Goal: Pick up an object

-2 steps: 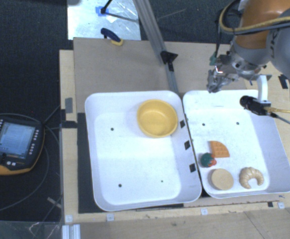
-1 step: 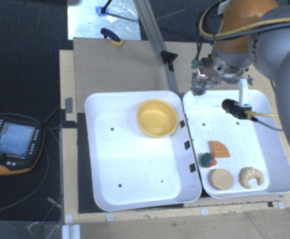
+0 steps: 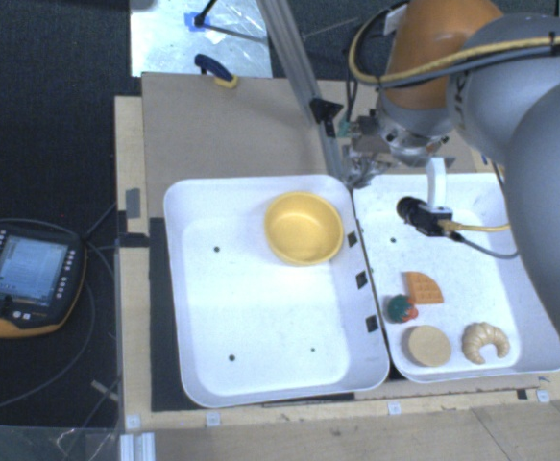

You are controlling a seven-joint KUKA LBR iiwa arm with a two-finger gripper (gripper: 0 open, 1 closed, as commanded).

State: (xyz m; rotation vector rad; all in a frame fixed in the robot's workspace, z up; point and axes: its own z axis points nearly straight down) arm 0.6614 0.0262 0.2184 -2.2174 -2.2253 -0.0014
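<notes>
Sitting on the floor far left of the left bin [image 3: 193, 353] is a pendant [image 3: 22, 281], its screen lit and its orange rim showing, with a dark cable running from it toward the bench. Past that bin's far left corner, on the brown board [image 3: 231, 128], lies a small blue and yellow clamp [image 3: 214, 68].

Within the left bin, a yellow bowl [image 3: 304, 227] stands upright near the far right corner, just beside the wall shared with the right bin [image 3: 472, 257]. Its hollow faces up. Black tape tabs [image 3: 361, 279] mark the seam where the two bins meet.

Right of the left bin, the other bin holds four small things near its front edge, all well apart from the bowl. Closest to the seam is a small green and red piece [image 3: 400, 306]. Just beyond it, slightly farther back, lies an orange wedge [image 3: 422, 288]. In front of the wedge is a tan round disc [image 3: 426, 345], lying flat. Beside the disc, farther from the left bin, is a pale croissant [image 3: 485, 342], curled with its ends toward the front.

Above the far corner where the bins meet hangs the gripper [image 3: 364, 169], under the grey arm [image 3: 529, 94] and its orange band [image 3: 438, 36]. It is blurred and small, and I cannot tell how its jaws stand; nothing can be seen between them. A black cylinder with a yellow cable [image 3: 424, 215] hangs over the right bin, behind the wedge.
</notes>
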